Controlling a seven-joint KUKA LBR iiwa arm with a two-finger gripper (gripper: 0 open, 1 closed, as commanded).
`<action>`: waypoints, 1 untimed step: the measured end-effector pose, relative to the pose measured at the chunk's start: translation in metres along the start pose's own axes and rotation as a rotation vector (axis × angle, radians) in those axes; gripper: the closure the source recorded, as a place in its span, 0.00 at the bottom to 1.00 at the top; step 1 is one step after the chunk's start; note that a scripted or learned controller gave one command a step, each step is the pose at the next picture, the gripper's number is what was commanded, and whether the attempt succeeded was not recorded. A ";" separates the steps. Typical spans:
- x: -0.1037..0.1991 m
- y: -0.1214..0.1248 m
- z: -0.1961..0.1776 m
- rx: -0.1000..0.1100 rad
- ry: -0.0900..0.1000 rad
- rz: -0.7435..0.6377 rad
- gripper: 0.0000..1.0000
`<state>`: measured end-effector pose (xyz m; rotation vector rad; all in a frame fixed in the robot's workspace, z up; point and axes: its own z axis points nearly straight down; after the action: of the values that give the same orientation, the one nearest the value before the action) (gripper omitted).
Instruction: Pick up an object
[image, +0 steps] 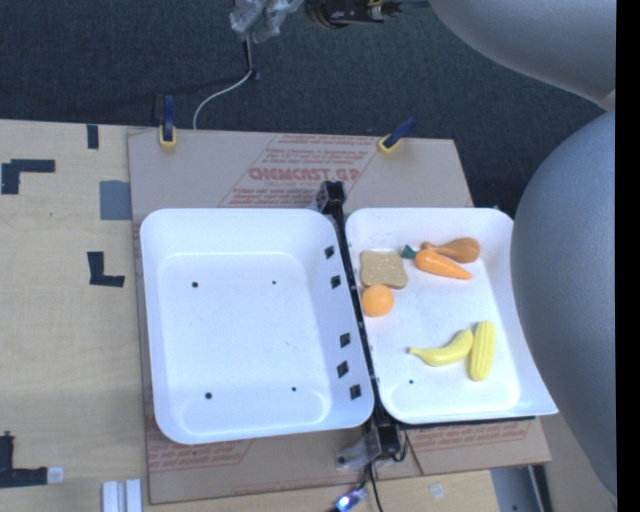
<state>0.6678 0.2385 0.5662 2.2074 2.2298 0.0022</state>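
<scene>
The right bin (500, 395) holds several toy foods. A slice of bread (383, 268) lies near its left wall, with an orange (377, 300) just below it. A carrot (441, 263) and a brown piece (455, 248) lie together at the back. A banana (443, 351) and a yellow corn cob (481, 349) rest side by side toward the front right. My gripper (262, 15) is high at the top edge of the view, far behind both bins and over the dark floor, with nothing seen in it.
The left bin (160, 330) stands beside the right one, joined by a black clipped divider (345, 300). Both sit on a cardboard sheet (300, 170) clamped to the wooden bench. The grey arm (580, 300) bulks along the right side.
</scene>
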 end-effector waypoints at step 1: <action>0.001 0.000 -0.010 -0.006 0.001 0.000 1.00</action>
<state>0.6681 0.2398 0.5758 2.2051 2.2273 0.0100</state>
